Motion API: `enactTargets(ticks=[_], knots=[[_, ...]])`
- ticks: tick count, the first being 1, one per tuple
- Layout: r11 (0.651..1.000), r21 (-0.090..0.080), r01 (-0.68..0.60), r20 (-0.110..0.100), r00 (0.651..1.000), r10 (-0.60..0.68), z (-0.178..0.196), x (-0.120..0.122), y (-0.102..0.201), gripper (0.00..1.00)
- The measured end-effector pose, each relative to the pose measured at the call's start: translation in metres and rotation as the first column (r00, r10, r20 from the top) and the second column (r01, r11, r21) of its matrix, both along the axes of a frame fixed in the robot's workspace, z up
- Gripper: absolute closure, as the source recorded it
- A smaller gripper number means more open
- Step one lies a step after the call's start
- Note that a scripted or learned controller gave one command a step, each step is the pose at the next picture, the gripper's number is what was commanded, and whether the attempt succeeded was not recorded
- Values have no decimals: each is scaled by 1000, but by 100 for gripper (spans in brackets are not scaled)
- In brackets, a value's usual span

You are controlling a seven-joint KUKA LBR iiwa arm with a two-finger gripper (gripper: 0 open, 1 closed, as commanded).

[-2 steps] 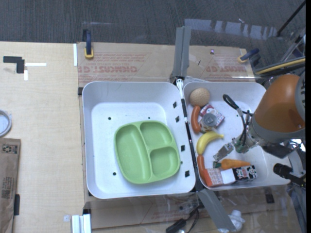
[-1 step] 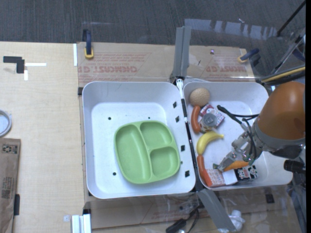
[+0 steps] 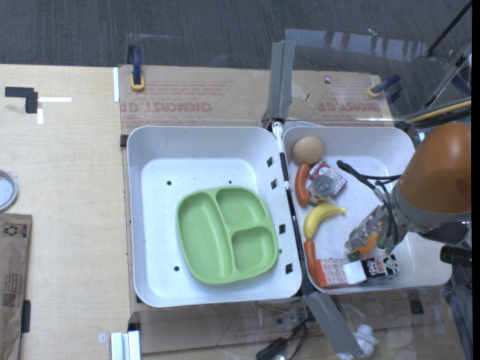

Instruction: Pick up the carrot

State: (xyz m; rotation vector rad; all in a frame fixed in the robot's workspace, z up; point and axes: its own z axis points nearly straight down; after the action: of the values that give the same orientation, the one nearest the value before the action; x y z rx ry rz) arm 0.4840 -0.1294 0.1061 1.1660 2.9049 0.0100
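An orange-red tapered piece that looks like the carrot [image 3: 310,258] lies along the left wall of the right bin [image 3: 405,147], near its front corner. My gripper [image 3: 365,238] hangs low over the middle of that bin, to the right of the carrot and apart from it. A small bright orange patch shows at the gripper's tip; what it is stays unclear. The arm's orange band [image 3: 444,172] looms over the bin's right side.
The right bin also holds a brown round item [image 3: 307,148], a red-orange sausage shape [image 3: 301,184], a small packet [image 3: 327,183], a banana [image 3: 322,217], a white and red box [image 3: 341,272] and a dark item [image 3: 379,266]. A green divided plate [image 3: 225,235] lies in the left bin [image 3: 150,201].
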Motion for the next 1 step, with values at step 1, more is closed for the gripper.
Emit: enactTargets(ticks=[1], knots=[[956, -2, 292, -11, 956, -292, 85, -6, 56, 100]])
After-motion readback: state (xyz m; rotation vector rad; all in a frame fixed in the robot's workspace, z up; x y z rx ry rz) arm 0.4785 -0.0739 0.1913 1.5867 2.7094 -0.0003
